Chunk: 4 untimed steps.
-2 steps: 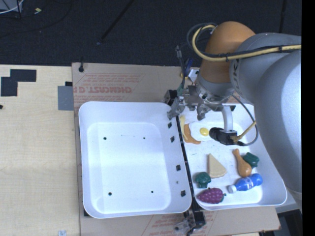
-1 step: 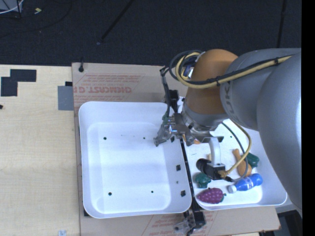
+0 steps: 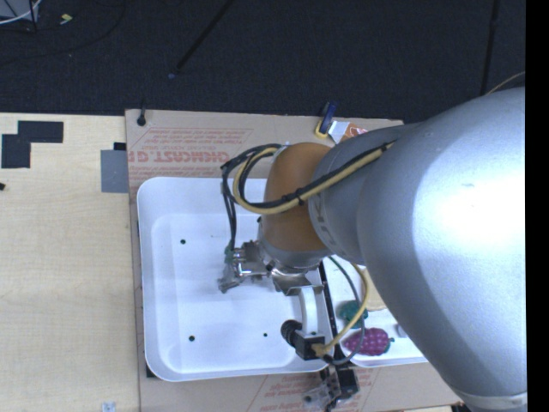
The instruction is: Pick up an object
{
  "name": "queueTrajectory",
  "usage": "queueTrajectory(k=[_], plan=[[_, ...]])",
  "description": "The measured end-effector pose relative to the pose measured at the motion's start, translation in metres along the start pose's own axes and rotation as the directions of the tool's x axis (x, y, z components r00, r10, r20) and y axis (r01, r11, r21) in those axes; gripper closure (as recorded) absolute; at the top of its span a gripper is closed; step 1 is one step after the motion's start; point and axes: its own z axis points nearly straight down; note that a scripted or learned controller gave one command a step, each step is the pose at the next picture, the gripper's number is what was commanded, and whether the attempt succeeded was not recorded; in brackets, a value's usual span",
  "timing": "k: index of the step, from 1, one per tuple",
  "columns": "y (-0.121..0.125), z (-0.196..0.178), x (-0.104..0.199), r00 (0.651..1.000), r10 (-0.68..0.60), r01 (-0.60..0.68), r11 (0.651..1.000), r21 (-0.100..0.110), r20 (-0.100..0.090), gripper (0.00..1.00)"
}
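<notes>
The claw (image 3: 230, 280) hangs over the left bin's (image 3: 171, 333) bare middle, well off its walls; whether it grips anything I cannot tell. A purple object (image 3: 371, 342) lies in the right bin.

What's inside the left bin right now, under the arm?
The left bin shows bare white floor with a few small dark dots. The gripper hangs over its middle. The arm covers the bin's right part, so anything there is hidden. A purple object lies further right.
</notes>
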Motion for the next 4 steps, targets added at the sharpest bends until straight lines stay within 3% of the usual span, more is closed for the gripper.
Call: queueTrajectory(k=[1, 2, 3, 4], plan=[[0.003, -0.014, -0.006, 1.000, 0.010, -0.010, 1.000, -0.005, 0.002, 1.00], [0.007, -0.005, 0.090, 1.000, -0.002, 0.002, 1.000, -0.011, -0.001, 1.00], [0.024, 0.004, 0.116, 1.000, 0.004, -0.004, 1.000, -0.011, 0.002, 1.00], [0.069, -0.158, 0.115, 1.000, 0.003, -0.003, 1.000, -0.030, -0.003, 1.00]])
